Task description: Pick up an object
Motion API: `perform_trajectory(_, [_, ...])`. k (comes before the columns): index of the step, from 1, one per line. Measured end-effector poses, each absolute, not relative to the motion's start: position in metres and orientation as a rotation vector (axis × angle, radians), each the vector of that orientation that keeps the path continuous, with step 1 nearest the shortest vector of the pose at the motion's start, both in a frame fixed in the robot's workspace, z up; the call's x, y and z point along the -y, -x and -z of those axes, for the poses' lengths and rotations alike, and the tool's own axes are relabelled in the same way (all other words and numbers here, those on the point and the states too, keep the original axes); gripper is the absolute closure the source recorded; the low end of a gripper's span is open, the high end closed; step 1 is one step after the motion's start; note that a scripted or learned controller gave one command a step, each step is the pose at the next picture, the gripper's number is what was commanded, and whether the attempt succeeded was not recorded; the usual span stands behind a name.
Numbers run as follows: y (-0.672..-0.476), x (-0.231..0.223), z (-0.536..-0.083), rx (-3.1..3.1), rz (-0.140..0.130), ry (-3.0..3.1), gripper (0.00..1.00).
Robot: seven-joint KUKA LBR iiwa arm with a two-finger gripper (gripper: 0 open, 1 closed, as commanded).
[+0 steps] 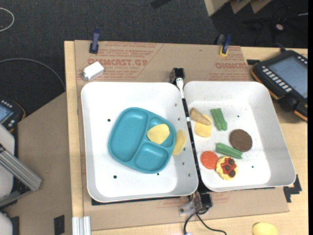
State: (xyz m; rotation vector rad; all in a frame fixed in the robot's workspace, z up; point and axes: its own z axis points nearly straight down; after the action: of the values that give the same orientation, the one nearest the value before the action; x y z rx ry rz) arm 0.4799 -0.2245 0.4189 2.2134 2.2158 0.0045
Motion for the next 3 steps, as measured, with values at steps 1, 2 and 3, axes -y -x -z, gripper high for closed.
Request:
perform_trajectory(1, [-0.48, 0.224, -0.493, -2.214, -0.006, -2.211, 1.0])
perform_trajectory(2, [-0.479, 0.223, -0.394, -2.226, 0.006, -2.229, 1.0])
perform_trajectory(3, [-0.48, 0.224, -0.489, -2.213, -0.006, -2.211, 1.0])
